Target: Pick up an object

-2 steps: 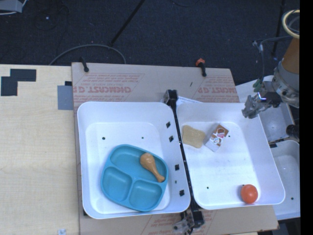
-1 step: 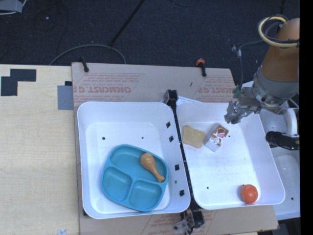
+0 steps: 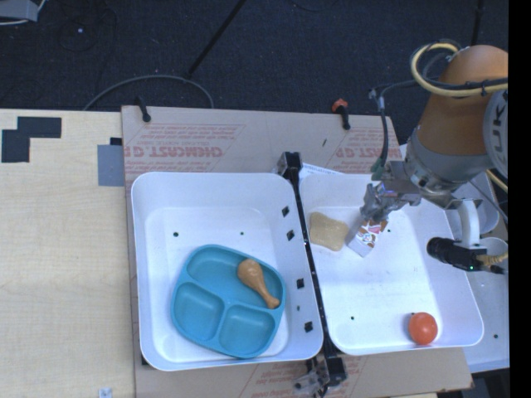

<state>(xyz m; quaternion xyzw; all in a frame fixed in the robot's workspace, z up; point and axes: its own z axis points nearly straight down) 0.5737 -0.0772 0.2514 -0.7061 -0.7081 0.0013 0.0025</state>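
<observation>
Small white carton with red and dark print [image 3: 364, 238] lies tilted on the floor of the right-hand shallow white plastic bin [image 3: 452, 326], toward the bin's ten o'clock area, and the grey two-finger gripper [image 3: 375, 215] is down right over its upper end. Whether the claw is spread, closed, or actually pinching the carton cannot be told, since the wrist hardware blocks that spot from above. The arm [image 3: 456, 114], grey with an orange band above the wrist, comes in from about two o'clock of that bin. Just beside the carton, at its nine o'clock, sits a tan, sponge-like block [image 3: 326, 230], near the black divider clips between the bins; carton and block look close but I cannot say if they touch. At the right bin's five o'clock corner, well apart from the gripper, rests a round orange-red ball-shaped fruit [image 3: 422, 327]. The left-hand shallow white bin [image 3: 158, 214] holds a blue plastic divided tray [image 3: 199, 305] toward its six o'clock side, and a tan toy drumstick [image 3: 259, 281] lies across the tray's two o'clock compartment, its thin end pointing to about four o'clock. Both bins rest on a brown cardboard sheet with red lettering [image 3: 207, 143].
</observation>
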